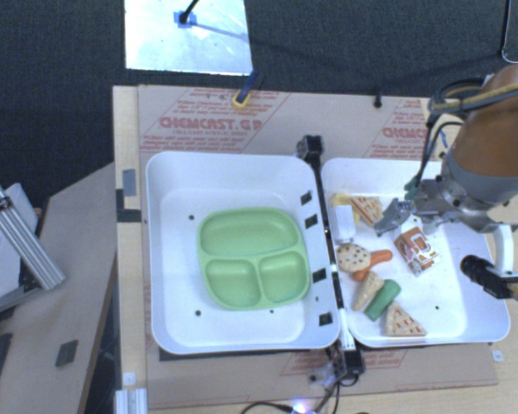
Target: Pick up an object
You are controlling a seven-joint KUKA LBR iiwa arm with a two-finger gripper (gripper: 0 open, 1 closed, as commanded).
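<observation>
Gripper point(395, 216) hovers low over the right bin point(492, 317), holding nothing; its finger spread cannot be told. The snack packet point(415, 250) lies just beside it: centre over the packet, then descend straight.

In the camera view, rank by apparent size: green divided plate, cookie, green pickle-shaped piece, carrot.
1. green divided plate, by far the largest
2. cookie and green pickle-shaped piece, too alike to rank
3. carrot, though the cookie may hide part of it
</observation>
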